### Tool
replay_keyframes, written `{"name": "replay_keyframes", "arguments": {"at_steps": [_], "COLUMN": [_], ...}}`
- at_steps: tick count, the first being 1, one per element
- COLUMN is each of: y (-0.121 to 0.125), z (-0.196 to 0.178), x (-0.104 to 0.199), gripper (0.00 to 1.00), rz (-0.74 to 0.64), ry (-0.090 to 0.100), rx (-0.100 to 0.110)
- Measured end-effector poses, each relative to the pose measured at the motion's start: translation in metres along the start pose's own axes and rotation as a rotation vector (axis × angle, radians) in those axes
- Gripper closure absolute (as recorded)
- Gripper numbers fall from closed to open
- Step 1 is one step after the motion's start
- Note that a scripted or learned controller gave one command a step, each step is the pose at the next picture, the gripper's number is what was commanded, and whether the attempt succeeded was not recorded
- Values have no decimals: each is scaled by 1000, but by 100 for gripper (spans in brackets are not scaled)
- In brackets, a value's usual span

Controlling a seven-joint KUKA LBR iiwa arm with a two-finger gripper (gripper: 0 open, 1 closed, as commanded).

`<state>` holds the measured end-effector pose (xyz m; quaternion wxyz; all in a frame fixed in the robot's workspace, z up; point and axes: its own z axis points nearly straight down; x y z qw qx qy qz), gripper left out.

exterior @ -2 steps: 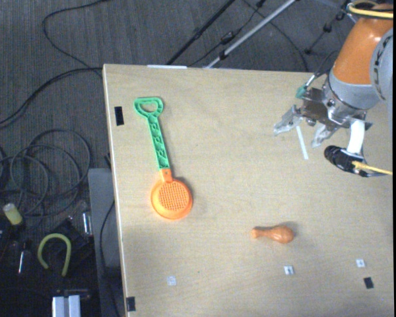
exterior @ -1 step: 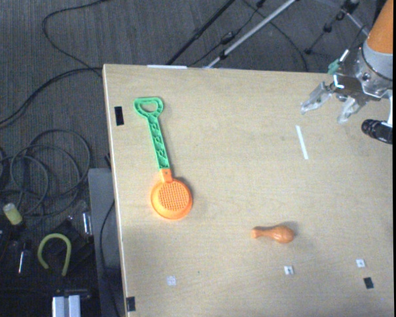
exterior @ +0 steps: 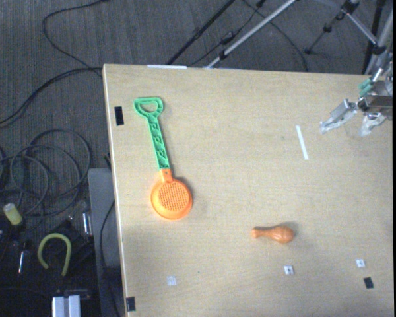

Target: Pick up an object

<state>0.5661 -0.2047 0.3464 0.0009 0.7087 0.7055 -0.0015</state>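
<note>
The hand (exterior: pixel 348 122) is seen at the counter's (exterior: pixel 251 177) right edge, fingers spread and nothing gripped. An orange-and-green strainer (exterior: pixel 164 170) is left lying well apart at the left, an orange drumstick-shaped toy (exterior: pixel 274 234) nearer the front.

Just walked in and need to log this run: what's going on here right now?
A robot arm reaches in from the right, its tool hovering open over the upper right of the wooden bench top, with nothing between its fingers. A green-handled orange strainer lies at left, a small orange drumstick-shaped toy lies lower centre, and a thin white stick lies just left of the tool. Nothing has been picked up.
</note>
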Motion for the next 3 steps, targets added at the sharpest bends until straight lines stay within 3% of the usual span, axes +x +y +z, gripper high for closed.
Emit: {"name": "replay_keyframes", "arguments": {"at_steps": [1,2,3], "y": [53,-2,-1], "z": [7,-37,-46], "x": [14,-8,-7], "gripper": [0,0,100], "rz": [31,-28,-29], "ry": [0,1,0], "rx": [1,-1,-1]}}
